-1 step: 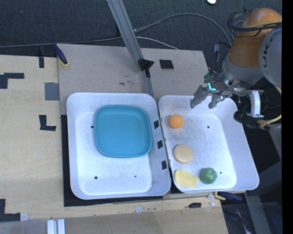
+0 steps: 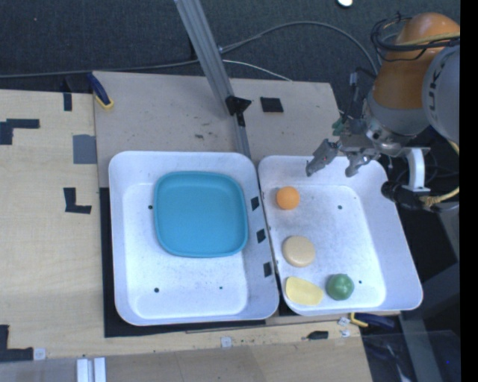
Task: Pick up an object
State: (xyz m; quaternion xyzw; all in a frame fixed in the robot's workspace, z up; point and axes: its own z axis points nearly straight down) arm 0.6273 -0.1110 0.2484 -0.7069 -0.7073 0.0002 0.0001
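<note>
The gripper [image 2: 334, 163] hung with fingers spread and nothing between them over the far edge of the right bin [image 2: 388, 246]; this looked like the approach step; the orange ball [image 2: 287, 198] lay nearest, just inside that bin; next the arm would need to shift over it and descend.

From my station I see a pale plywood bench top [image 2: 45, 246] spreading across the left, marked with short strips of black tape [image 2: 73, 201] and a grey patch [image 2: 84, 148]. A tan hardboard panel [image 2: 160, 112] lies on it, scuffed with dark specks. Beyond the far edge is dark grey carpet [image 2: 112, 33], crossed by thin light cables [image 2: 299, 30]. A slanted grey aluminium post [image 2: 213, 63] rises from the panel's middle. A bright ceiling-light glare [image 2: 344, 3] sits at the far edge.
</note>
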